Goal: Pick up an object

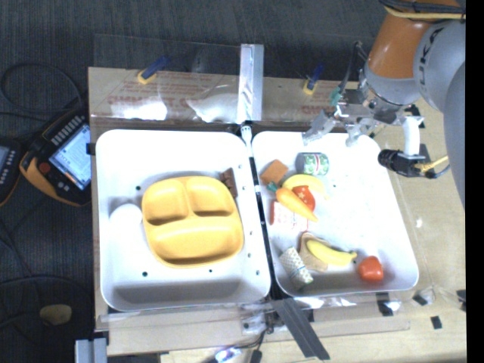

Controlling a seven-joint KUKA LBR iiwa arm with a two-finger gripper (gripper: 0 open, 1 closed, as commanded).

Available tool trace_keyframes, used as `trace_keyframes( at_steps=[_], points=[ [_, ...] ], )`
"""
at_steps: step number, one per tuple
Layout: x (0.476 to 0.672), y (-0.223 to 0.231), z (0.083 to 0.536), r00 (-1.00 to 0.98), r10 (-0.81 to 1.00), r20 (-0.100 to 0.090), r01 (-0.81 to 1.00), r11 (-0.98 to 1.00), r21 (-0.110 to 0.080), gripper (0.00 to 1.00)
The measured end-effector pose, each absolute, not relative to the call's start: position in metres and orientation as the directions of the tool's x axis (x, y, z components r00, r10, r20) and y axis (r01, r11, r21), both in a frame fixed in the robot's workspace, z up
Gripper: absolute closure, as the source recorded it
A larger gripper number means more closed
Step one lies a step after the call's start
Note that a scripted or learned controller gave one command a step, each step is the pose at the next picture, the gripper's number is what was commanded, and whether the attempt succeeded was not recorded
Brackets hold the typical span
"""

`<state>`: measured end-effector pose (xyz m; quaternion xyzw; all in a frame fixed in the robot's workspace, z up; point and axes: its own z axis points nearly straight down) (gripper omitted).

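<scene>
Arm (412, 44): seen in the upper right of the frame, grey with an orange band, reaching in above the far edge of the right bin.
Tool (338, 131): seen over the upper rim of the right bin, two pale fingers (316, 131) spread apart, nothing between them.
Right bin (393, 203): white and shallow, right of centre, loaded with small items.
Green can (312, 163): lying on its side near the top of the right bin, just below the tool, apart from it.
Orange block (274, 172): placed at the upper left of the right bin, close to the divider.
Carrot (293, 203): laid at a slant mid-bin, touching the tomato (304, 197) and a yellow piece (302, 181) behind it.
Paper card (283, 216): lying flat just under the carrot.
Banana (330, 252): found in the lower part of the right bin, resting on a brown item (305, 243).
Patterned roll (294, 265): set at the lower left of the right bin, just beside the banana.
Red ball (370, 269): sitting in the lower right corner, near the banana's tip.
Left bin (113, 165): white, left of centre, carrying a yellow divided tray (192, 219).
Dark piece (229, 180): tucked at the tray's upper right corner.
Worktop (439, 225): pale, bearing both bins side by side.
Pendant (64, 157): lying on the dark floor at the left edge.
</scene>
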<state>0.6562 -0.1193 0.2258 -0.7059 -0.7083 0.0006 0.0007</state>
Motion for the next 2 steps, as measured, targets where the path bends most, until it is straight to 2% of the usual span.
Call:
trace_keyframes(
  at_steps=[1, 2],
  points=[
    [0.653, -0.135, 0.097, -0.049, 0.999, -0.003, 0.999, 0.049, -0.001, 0.0],
    [0.621, -0.101, 0.089, -0.131, 0.991, -0.007, 0.991, 0.131, 0.009, 0.0]
  ],
)
